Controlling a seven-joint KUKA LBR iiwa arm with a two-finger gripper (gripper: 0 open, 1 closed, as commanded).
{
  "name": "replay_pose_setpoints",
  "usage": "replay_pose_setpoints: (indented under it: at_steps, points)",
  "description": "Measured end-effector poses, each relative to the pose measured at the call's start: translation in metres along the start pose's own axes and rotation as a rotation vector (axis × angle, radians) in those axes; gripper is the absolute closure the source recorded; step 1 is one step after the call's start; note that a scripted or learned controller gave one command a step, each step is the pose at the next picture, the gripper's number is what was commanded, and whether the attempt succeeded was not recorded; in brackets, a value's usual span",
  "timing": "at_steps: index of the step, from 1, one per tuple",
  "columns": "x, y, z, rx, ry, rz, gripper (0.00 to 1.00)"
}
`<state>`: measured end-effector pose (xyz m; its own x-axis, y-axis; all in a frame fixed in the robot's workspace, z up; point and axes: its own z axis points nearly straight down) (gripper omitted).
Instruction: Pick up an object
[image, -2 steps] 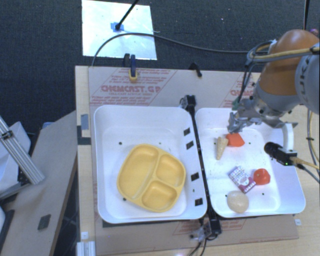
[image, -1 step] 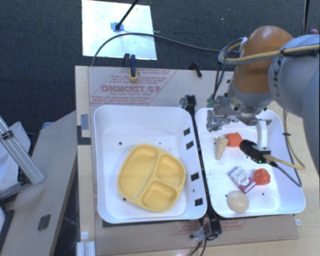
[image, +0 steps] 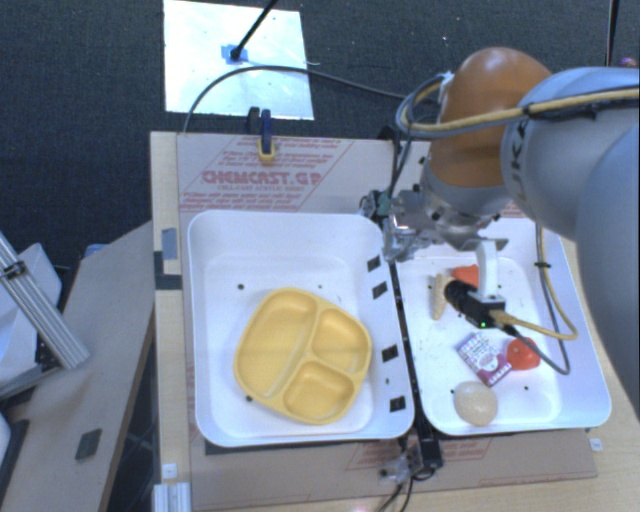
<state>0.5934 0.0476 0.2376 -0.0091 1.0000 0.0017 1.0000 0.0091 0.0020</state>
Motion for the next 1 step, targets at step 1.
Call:
replay_pose_setpoints:
  at_steps: [1]
  points:
    - [0.0562,0.0098,-0.0040,-0.001,0.001,0.000,1.00]
